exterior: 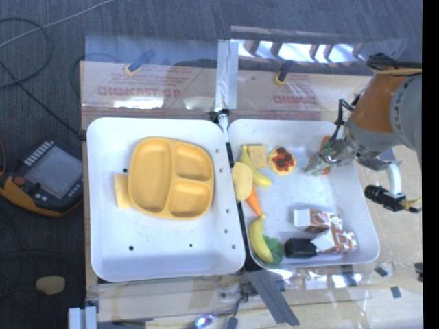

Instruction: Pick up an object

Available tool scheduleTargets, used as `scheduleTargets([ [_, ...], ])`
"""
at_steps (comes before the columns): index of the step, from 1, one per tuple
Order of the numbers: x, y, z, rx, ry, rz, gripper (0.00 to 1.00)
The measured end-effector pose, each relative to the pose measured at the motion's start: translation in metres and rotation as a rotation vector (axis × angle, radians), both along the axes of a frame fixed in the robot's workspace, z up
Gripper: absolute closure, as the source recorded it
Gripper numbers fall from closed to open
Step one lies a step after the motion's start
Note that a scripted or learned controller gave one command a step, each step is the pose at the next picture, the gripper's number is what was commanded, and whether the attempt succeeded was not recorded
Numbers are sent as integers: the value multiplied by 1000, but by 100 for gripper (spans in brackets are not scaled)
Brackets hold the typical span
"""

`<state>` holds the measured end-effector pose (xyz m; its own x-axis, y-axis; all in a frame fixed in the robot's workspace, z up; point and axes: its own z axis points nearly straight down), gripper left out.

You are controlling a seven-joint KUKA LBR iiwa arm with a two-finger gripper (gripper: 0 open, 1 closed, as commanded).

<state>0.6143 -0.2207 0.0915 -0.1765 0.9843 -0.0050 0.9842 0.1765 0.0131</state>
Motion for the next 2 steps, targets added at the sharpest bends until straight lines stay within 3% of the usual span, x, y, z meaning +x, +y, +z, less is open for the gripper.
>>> scheduleTargets([
  [1,-32,31,59,0,13,313,100],
  [2,3,92,119,2,14,132,100],
])
